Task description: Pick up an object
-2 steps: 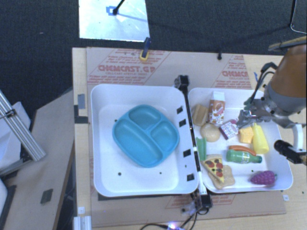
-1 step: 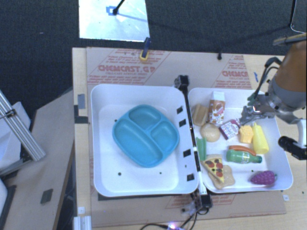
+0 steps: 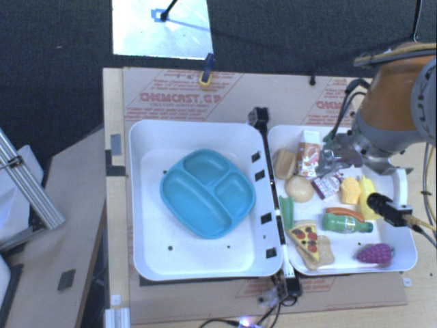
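While the gripper [image 3: 330, 160] hangs low over the right bin [image 3: 410, 255] to reach the toy food, nearest the snack packet [image 3: 327, 185], I cannot tell its finger state; blue tray [image 3: 207, 193] sits left.

Even overhead light on my feed, white bins [image 3: 198, 132] bright but not blown out, soft faint shadows, slight softness throughout, glare on floor panel [image 3: 161, 18].

On the brown board [image 3: 184, 94] under my two bins I can read red print, "CHEMCAST GP", at the far left, with the same red lettering repeated at the far right but cut short by my arm.
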